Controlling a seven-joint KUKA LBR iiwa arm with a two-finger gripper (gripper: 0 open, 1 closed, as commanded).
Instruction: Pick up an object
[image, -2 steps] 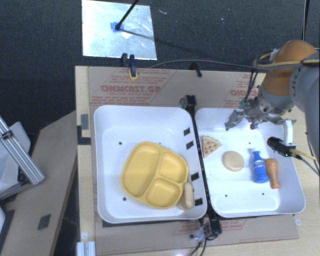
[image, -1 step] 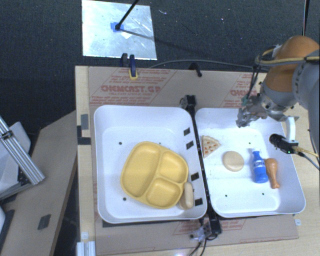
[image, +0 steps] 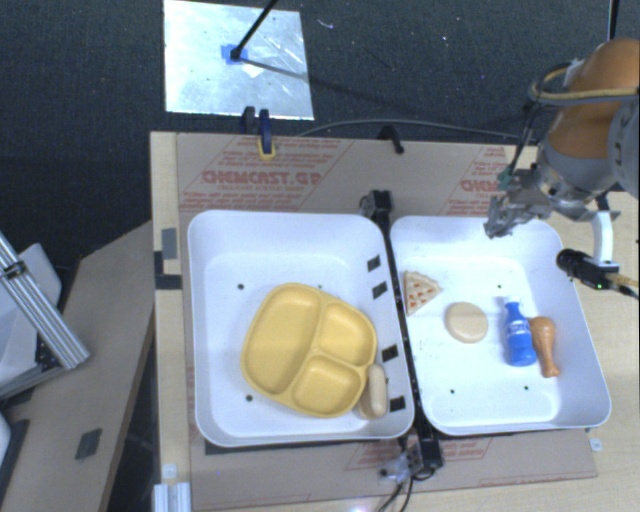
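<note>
The approach step is judged in hand: the gripper (image: 497, 226), its opening not discernible, is seen at the right bin's (image: 575, 400) far edge, nothing held, and a descent toward the blue bottle (image: 517, 334) mid-bin would be needed.

You have two white bins: left bin (image: 215, 300), right bin (image: 570, 350). One yellow divided tray (image: 305, 350). One bread roll (image: 375, 392). One pizza slice (image: 418, 291). One round cookie (image: 466, 322). One blue bottle (image: 517, 334). One drumstick (image: 545, 344).
</note>
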